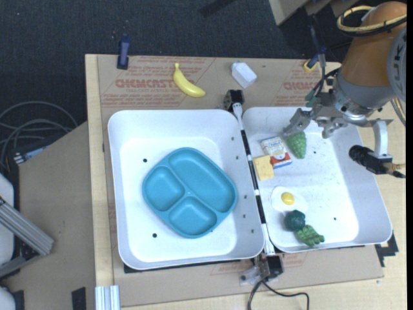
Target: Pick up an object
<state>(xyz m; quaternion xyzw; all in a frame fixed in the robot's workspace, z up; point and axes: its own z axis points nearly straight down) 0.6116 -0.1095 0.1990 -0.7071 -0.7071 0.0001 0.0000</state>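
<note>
Cardboard-topped bench (161,82), blue tray (188,190) in left bin (122,134), toy foods in right bin (368,199), fingers (301,122) spread, grasping nothing.

A yellow banana (188,82) and a white block (244,74) lie on the cardboard (148,86) behind the bins.

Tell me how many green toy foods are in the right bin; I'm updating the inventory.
3. A pale green leafy piece lies near the top, under the gripper. A dark green one and a lighter broccoli-like one sit together near the bottom. The arm might hide more.
</note>
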